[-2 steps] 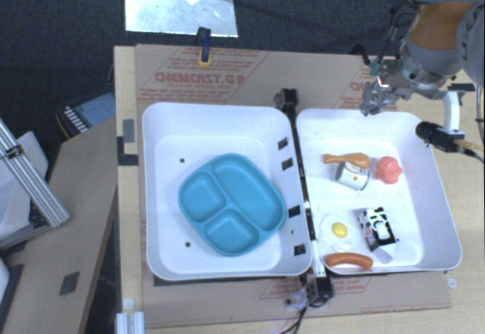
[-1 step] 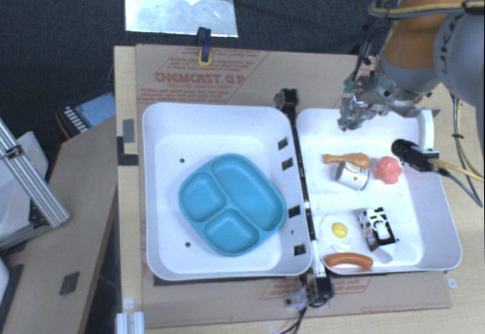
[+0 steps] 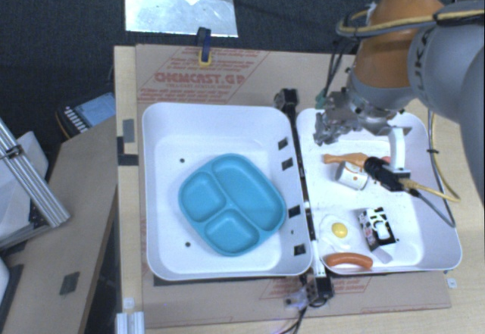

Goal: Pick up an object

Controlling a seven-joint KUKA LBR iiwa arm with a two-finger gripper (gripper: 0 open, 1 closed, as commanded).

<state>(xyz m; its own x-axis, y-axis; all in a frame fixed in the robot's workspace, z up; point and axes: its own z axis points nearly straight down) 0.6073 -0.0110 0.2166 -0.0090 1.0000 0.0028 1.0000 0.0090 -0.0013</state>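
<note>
Gripper (image 3: 328, 128) hangs low at about 11 o'clock in the right bin (image 3: 430, 238), nothing visibly in its grasp, and from where I stand I cannot tell whether it is open or closed. Just off it at 5 o'clock lies an orange piece (image 3: 345, 158), flat on the bin floor, apart from the gripper. Close beside that at 6 o'clock is a small white can (image 3: 350, 176) on its side. Further toward 6 o'clock sit a fried egg (image 3: 336, 230) and, at its 3 o'clock, a black-and-white box (image 3: 377, 228). An orange sausage (image 3: 348, 262) lies against the near rim. The left bin (image 3: 168, 145) holds a blue plate (image 3: 231, 204) with three compartments.
</note>
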